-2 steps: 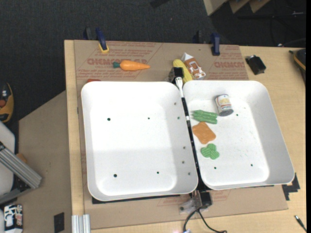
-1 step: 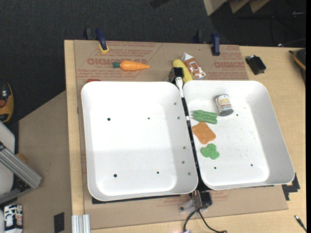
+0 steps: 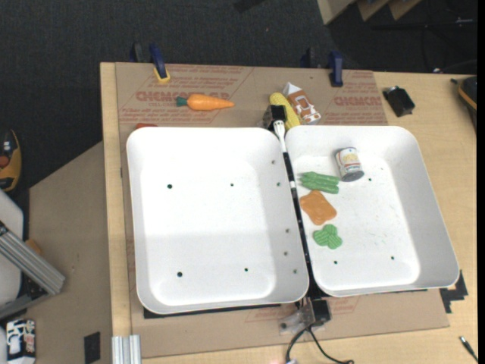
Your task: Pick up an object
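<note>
The right bin [image 3: 409, 203] holds a small tin can [image 3: 349, 163] lying near its far side. A green pea pod [image 3: 318, 181], an orange flat piece [image 3: 317, 207] and a small green leafy piece [image 3: 327, 238] lie along that bin's left side, one below the other. The left bin [image 3: 212, 218] shows bare white floor.
A toy carrot [image 3: 203, 103] lies on the cardboard behind the left bin. A yellow item [image 3: 280, 106] and a small printed packet [image 3: 301, 106] sit behind the seam between the bins. Blue clamps [image 3: 158, 63] [image 3: 336, 68] hold the board's far edge. A black block [image 3: 398, 100] rests at the back right.
</note>
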